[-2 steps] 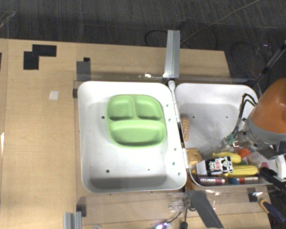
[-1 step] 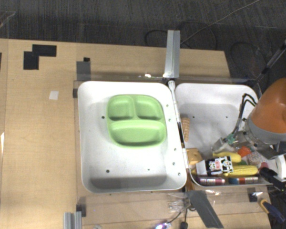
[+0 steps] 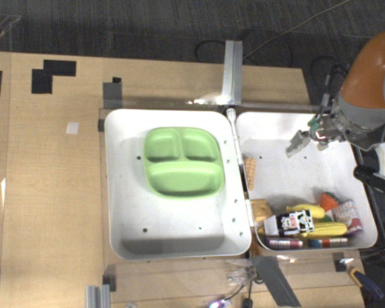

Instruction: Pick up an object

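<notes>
**Gripper above the right bin, nothing visibly held**

The gripper (image 3: 306, 138) hangs over the far half of the right bin (image 3: 276, 172); nothing shows between its fingers, and their spread cannot be told. The small objects (image 3: 308, 223) are heaped along that bin's near edge, well apart from it. A green divided plate (image 3: 181, 161) lies in the left bin (image 3: 125, 191).

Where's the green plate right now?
The green plate lies in the middle of the left bin, across the divider from the right bin, whose near end holds the pile of small items.
</notes>
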Tool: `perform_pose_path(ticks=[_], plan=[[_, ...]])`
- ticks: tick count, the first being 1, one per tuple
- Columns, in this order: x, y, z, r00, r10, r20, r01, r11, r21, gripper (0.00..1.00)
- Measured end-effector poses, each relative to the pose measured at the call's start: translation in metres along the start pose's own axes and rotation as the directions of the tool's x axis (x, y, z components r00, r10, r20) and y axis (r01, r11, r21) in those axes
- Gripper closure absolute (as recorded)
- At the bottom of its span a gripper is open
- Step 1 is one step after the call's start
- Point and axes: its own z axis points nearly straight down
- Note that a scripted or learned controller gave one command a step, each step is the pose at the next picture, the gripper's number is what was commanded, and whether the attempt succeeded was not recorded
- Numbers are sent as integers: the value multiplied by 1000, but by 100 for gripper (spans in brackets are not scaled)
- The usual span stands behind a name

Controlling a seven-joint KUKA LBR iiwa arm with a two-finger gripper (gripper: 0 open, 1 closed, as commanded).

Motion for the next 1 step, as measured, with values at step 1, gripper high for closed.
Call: perform_pose_path(ticks=[1], plan=[[21,66,97,965,-263,0,263,965,-1,0]])
